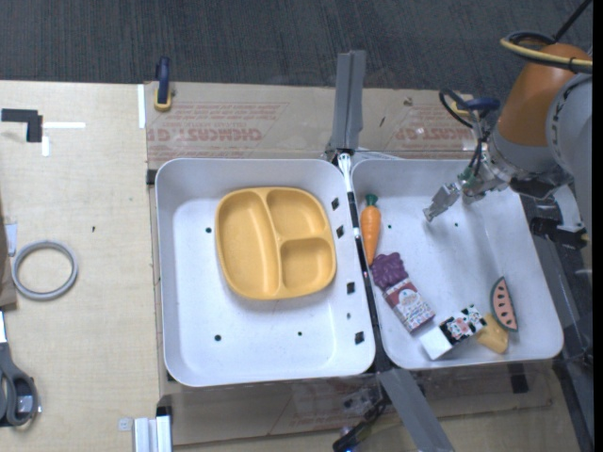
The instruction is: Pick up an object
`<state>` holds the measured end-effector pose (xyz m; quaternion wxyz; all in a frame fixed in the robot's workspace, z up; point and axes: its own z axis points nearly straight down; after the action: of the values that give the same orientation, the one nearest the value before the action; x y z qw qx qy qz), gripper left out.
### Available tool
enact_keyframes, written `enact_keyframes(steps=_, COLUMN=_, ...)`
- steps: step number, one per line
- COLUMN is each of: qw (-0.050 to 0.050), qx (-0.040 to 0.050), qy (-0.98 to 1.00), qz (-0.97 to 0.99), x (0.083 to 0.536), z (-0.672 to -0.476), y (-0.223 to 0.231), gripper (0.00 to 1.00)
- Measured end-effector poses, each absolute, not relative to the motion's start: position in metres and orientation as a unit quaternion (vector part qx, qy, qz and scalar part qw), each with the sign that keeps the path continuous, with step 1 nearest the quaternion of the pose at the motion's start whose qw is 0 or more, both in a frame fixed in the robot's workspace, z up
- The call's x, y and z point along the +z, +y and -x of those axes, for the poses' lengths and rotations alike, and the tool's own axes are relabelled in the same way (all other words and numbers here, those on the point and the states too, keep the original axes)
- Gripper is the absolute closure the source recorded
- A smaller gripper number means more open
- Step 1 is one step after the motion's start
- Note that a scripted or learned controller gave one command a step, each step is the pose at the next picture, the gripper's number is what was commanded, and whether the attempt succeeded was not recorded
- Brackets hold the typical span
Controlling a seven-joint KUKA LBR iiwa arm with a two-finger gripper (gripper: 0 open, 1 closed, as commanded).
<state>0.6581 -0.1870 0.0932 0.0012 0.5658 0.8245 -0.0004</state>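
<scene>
Over the right bin's (528,243) far end, the gripper (441,202) hovers, jaws' state impossible to tell (too small). Descending here risks closing on bare floor, since the carrot (370,226) lies left.

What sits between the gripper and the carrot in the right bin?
Nothing visible. The gripper hangs over bare white floor in the right bin, and the carrot lies against the bin's left wall. The purple grapes lie below the carrot, off that line.
</scene>
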Motion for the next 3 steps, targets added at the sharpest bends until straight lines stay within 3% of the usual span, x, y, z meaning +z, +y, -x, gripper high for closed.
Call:
enact_keyframes(steps=1, qw=0.001, qx=0.0, qy=0.822, qz=-0.57, x=0.143, z=-0.66, y=-0.111, gripper=0.0)
enact_keyframes(steps=2, qw=0.002, qx=-0.0002, qy=0.893, qz=-0.45, x=0.192, z=-0.66, y=-0.068, gripper=0.0)
enact_keyframes(steps=3, qw=0.0, qx=-0.0014, qy=0.742, qz=-0.67, x=0.191, z=-0.629, y=-0.053, gripper=0.0)
